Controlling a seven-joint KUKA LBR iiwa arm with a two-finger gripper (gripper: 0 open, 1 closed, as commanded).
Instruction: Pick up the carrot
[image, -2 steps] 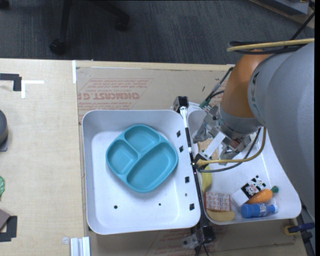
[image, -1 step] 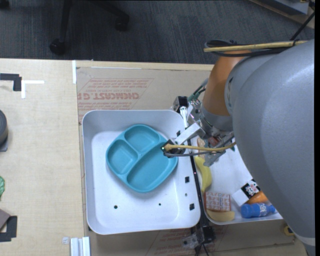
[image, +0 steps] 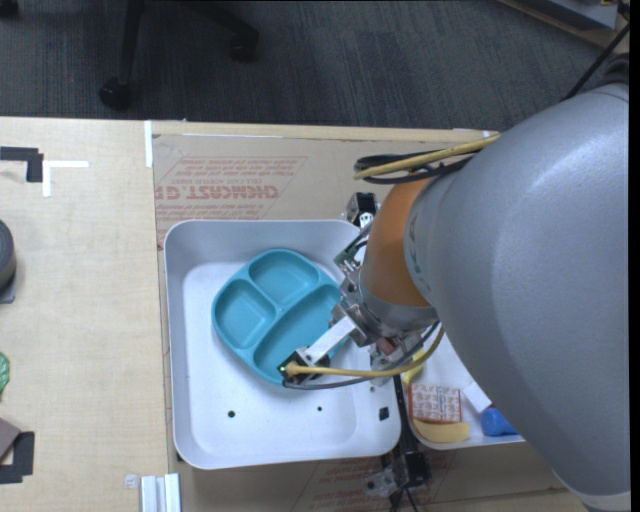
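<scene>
Turquoise divided plate (image: 268, 305) sits bright in the white bin (image: 200, 400) (orange band (image: 385, 255) glows on the grey arm (image: 530, 290)).

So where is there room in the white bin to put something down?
Bare floor lies along the left bin's front wall, below the blue divided plate, plus a strip left of the plate. The right side is crowded: the arm hangs over the plate's edge there.

One fixed camera looks down at a slant — close over the white bin (image: 190, 420), bench (image: 80, 330) at left.
</scene>
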